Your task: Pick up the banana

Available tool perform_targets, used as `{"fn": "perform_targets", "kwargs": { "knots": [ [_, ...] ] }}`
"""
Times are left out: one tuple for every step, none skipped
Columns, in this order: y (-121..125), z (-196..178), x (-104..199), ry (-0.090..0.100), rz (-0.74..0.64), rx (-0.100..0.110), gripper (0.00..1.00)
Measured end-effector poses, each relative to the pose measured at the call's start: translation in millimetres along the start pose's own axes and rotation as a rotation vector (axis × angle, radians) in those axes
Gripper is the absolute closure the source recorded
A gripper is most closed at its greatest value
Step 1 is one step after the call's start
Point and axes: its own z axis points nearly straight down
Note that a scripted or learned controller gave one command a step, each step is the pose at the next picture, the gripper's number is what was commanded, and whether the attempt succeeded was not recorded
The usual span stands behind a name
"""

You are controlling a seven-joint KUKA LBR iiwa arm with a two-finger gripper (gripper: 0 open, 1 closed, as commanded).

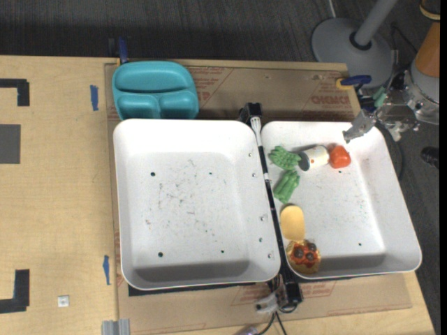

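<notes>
Camera view: the banana (292,221) lies in the right bin (363,208), against its left wall, near side. Pincer (357,130) hovers over the bin's far-right corner; its finger state is indiscernible.

Yellow banana (292,222) against right bin's left wall

overhead camera, slanted down — both bins (133,187)

I worked in a robotics lab: my bench (56,187) was bare wood marked with black tape (17,91) (blue bits too), two white bins (188,201) sat on cardboard (279,82), above grey carpet (209,12).
</notes>
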Motion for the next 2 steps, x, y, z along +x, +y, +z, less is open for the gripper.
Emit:
{"fn": "perform_targets", "kwargs": {
  "knots": [
    [-17.9, 164.9, 57.1, 0.001, -0.139, 0.000, 0.00],
    [-92.0, 165.0, 63.9, 0.001, -0.087, 0.001, 0.00]
  ]
}}
